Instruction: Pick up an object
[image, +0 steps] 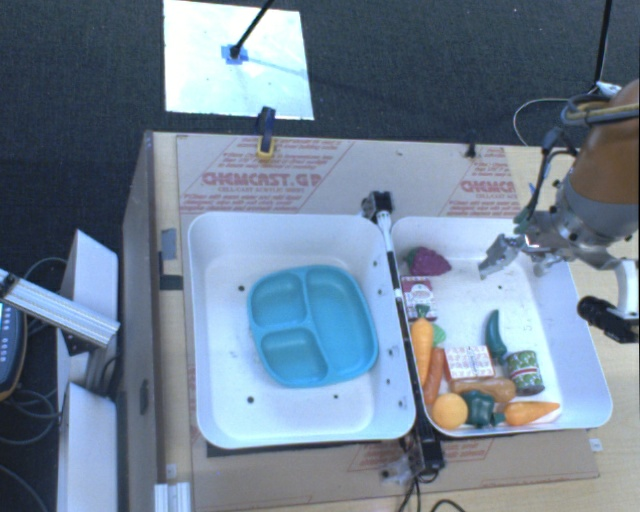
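The right bin (570, 310) holds several toy foods. A purple piece (428, 262) lies at its far left, with a small carton (418, 297) and a carrot (423, 345) below it. A dark green vegetable (495, 333), a small can (524, 371), a white patterned box (468, 361), an orange (450, 410) and a second carrot (530, 410) crowd the near end. My gripper (524, 260) hangs over the bin's far right part, open, with nothing between its fingers. It is up and to the right of the green vegetable.
The left bin (215, 300) holds a blue divided plate (310, 325). A black-and-white divider rail (395, 300) runs between the bins. The arm's grey body and a black part (610, 318) overhang the right bin's right rim.
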